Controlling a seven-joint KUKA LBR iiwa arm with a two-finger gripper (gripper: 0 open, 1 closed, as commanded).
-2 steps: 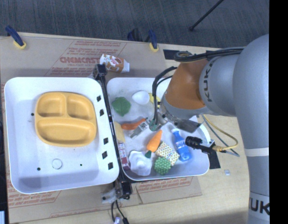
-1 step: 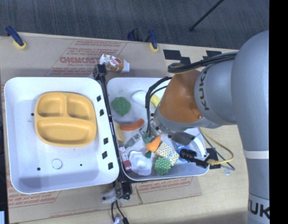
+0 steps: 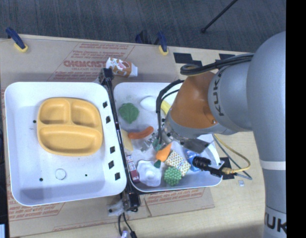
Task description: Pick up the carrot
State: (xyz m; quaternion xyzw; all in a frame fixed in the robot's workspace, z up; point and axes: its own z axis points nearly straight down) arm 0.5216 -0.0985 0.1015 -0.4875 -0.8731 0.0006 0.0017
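One small toy carrot (image 3: 163, 152) lay in the right bin (image 3: 143, 89) just below your hand (image 3: 160, 140), whose state I couldn't tell; it looked light, stiff, slick, best pinched mid-body.

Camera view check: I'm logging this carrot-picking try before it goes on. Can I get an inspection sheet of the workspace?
Surface: cardboard-covered bench, two white bins side by side.
Job's things: carrot in the right bin, beside the claw.
Clutter: green broccoli-like piece, orange-red piece, checkered green ball; yellow divided tray in the left bin.
Grippers: claw low in the right bin; fingers hidden.
Cables: yellow and black leads beside the arm.
Surroundings: blue clamps, grey carpet.
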